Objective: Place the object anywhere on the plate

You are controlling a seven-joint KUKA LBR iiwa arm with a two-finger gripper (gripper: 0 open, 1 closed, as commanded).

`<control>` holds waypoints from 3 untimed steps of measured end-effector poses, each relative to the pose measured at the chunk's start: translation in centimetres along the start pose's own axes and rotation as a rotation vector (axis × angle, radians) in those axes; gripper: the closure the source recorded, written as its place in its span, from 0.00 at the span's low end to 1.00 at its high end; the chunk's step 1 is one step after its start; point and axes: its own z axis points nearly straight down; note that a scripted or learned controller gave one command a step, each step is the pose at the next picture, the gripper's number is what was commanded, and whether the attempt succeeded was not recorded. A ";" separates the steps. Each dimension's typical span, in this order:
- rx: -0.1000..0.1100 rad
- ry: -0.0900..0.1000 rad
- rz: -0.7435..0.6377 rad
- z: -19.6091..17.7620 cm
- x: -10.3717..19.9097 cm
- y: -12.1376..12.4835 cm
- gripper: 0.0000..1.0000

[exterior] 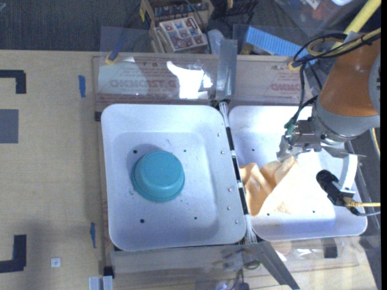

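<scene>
over the right bin (338,222), the grey arm with its orange band (354,80) hangs with its gripper (289,145) low. its fingers pinch the top corner of an orange cloth (266,183), which droops from them down toward the bin's left wall, its lower folds resting on the floor by that wall. left of the right bin, touching it wall to wall, sits the left bin (121,125), and a teal plate (158,175) lies upside-down-looking on its floor, well apart from the cloth.
</scene>
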 end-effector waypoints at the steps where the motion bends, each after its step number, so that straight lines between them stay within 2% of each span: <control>1: 0.002 0.002 -0.402 -0.7 4.5 -0.3 1.00; 2: -0.002 0.000 -0.803 -1.5 9.9 -0.1 1.00; 3: -0.001 0.002 -1.199 -0.8 13.8 -0.4 1.00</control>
